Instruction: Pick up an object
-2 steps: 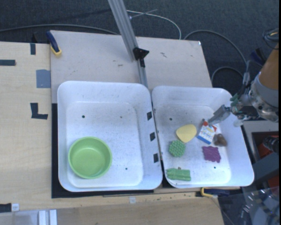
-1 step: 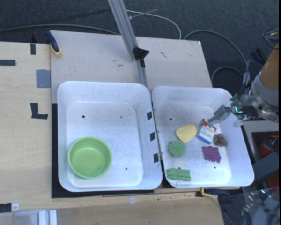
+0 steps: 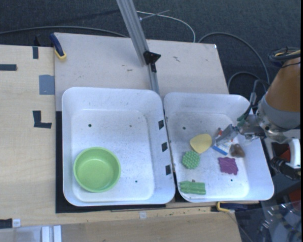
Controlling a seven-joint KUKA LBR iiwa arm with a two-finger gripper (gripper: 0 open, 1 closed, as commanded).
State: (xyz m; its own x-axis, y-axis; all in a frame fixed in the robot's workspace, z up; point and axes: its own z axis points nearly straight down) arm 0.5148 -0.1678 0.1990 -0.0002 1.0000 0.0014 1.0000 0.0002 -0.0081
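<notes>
I'm hovering my fingers (image 3: pixel 223 135) low in the right bin (image 3: pixel 252 185), just right of the yellow piece (image 3: pixel 201 143); can't tell how open they are, nothing visibly held. Piece is looking light, thin, probably slippery; I'm judging an edge pinch best.

My arm (image 3: pixel 283 97) reached in from the right edge of the view, its orange band uppermost and the grey wrist below it angled down and to the left. The claw (image 3: pixel 226 134) sat low at the end of that reach, pointing leftward; I couldn't make out its state at this resolution.
</notes>
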